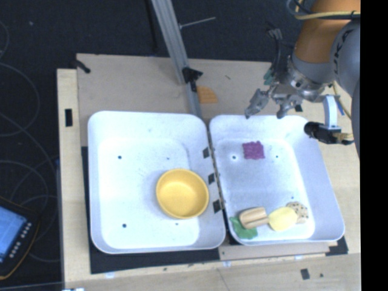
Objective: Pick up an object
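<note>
Overhead, the fingers [265,109] spread wide, holding nothing.

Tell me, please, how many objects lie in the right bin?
5: a purple block near its middle; a tan roll, yellow piece, speckled piece and green piece clustered at its near edge. More may be hidden.

A yellow bowl [182,193] sat upright in the left bin [109,138], toward its lower right part, its hollow facing up. In the right bin [315,162], a small purple block [253,150] lay flat by itself near the upper middle. Along that bin's lower edge, 4 things clustered: a tan roll [253,216] lying on its side, a green piece [242,230] partly under it, a yellow lump [282,219] touching the roll, and a speckled beige piece [297,210] just behind the lump.
</note>
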Controlling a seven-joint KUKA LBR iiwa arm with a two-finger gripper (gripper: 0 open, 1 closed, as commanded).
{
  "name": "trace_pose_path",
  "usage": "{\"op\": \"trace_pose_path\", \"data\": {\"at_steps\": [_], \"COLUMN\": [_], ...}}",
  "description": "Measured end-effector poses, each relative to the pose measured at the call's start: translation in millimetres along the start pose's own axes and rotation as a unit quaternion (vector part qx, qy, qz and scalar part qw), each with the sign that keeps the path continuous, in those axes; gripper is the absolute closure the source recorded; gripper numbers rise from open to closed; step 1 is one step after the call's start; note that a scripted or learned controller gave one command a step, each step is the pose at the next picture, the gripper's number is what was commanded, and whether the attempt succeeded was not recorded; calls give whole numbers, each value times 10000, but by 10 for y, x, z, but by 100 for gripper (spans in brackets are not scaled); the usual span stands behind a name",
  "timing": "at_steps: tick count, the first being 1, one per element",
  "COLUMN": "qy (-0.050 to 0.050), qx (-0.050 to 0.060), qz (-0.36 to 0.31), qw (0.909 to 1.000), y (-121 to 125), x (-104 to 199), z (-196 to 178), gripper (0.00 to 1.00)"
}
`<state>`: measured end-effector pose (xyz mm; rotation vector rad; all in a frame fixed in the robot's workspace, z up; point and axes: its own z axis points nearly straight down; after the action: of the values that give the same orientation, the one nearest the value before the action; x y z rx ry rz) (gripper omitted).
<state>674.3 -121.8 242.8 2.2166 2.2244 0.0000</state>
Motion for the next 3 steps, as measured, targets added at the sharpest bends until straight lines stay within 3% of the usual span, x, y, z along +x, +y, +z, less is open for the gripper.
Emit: {"op": "trace_pose_path", "data": {"at_steps": [1, 3], "qy": [-5, -9], "qx": [2, 28], "qz": [-1, 27], "qw": [10000, 10000], "y": [-1, -28], "x": [-4, -143], "z": [0, 1079], "gripper": [0, 0]}}
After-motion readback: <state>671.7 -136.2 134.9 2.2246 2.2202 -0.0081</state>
